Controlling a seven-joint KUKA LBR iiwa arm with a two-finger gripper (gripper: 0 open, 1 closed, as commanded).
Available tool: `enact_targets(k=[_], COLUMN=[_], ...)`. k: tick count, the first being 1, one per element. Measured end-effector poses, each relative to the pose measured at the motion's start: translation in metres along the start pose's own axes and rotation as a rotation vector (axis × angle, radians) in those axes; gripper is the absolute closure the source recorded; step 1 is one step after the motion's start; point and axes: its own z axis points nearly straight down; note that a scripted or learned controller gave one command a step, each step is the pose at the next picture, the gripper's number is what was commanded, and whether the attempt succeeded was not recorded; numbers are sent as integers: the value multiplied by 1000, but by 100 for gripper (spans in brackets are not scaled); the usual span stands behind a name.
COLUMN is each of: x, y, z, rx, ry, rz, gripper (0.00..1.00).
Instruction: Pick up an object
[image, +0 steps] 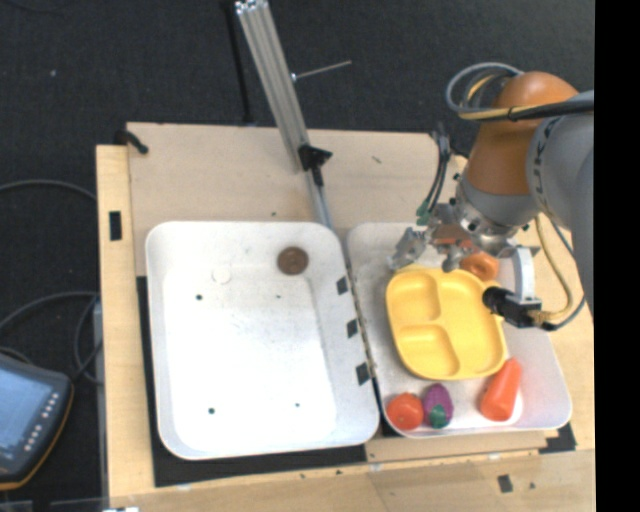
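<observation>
- Objects for picking lie in the right bin (545, 345): a yellow divided plate (445, 322) with three compartments sits in the middle, tilted a little against the bin's edges.
- Along the bin's near edge, just below the plate, sit a red tomato-like ball (405, 410), a small purple and green piece (437, 404) touching it, and an orange carrot-shaped piece (501, 389) leaning upright at the right.
- A small orange thing (481, 266) shows just beyond the plate's far right corner, partly hidden under the wrist.
- No brand, label or writing can be read on any of these things.
- The gripper (447, 250) hangs over the far edge of the plate, the grey arm (560, 170) with its orange band reaching in from the right and pointing downward; whether anything is grasped cannot be told.
- The left bin (250, 400) holds a small brown round disc (292, 261) near its far edge.
- A metal pole (280, 90) slants over the wooden bench (200, 170) behind the bins.
</observation>
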Motion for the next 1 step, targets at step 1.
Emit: enact_targets(k=[1], x=[2], y=[0], z=[0], rx=[0], ry=[0], rz=[-3], gripper=[0])
